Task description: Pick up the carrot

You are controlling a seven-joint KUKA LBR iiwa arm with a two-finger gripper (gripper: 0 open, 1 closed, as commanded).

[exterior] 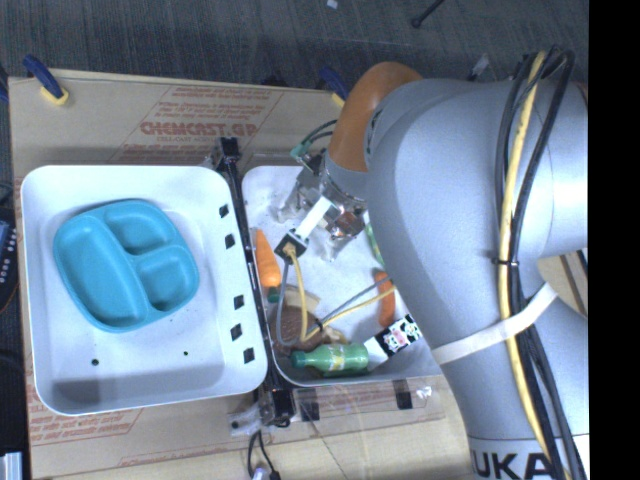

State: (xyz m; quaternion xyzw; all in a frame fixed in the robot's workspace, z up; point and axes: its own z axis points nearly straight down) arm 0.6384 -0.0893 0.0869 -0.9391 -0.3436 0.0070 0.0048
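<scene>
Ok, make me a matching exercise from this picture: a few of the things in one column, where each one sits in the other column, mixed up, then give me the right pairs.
Things:
1. blue divided plate
2. carrot
3. green bottle
4. gripper

Places:
A. lying along the near edge of the right bin
B. over the far part of the right bin
C. in the left bin
D. against the right bin's left wall, beside the divider

Pairs: 1-C, 2-D, 3-A, 4-B
</scene>
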